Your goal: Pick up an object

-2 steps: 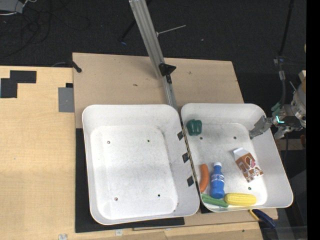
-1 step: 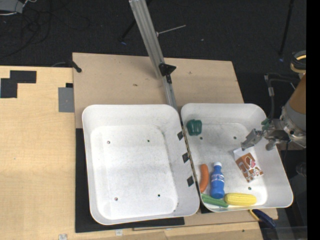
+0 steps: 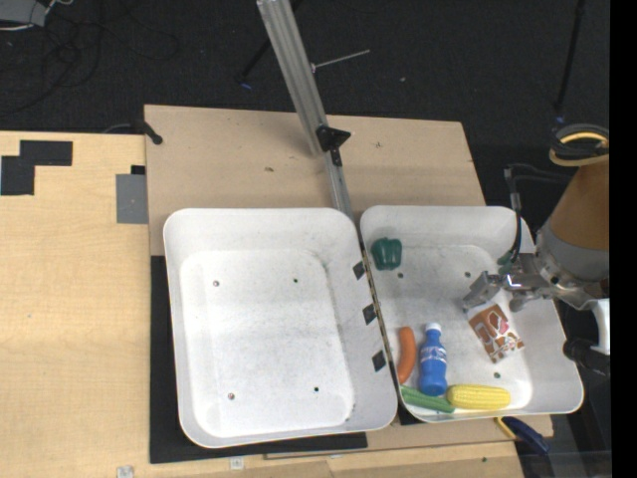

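Right bin (image 3: 468, 229): green pepper (image 3: 386, 253) upper left; carrot (image 3: 406, 353), blue bottle (image 3: 432, 359), corn (image 3: 479, 397) lower edge; brown packet (image 3: 496, 331) beneath gripper (image 3: 488, 292). Finger state indeterminable.

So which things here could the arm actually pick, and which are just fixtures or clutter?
Pickable, in the right bin:
green pepper
brown packet, nearest the end effector
blue bottle
orange carrot
yellow corn
green pod

Not part of it:
left bin
metal rail

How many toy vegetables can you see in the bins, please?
4, all in the right bin: green pepper top left, carrot, green pod and corn along the bottom edge.
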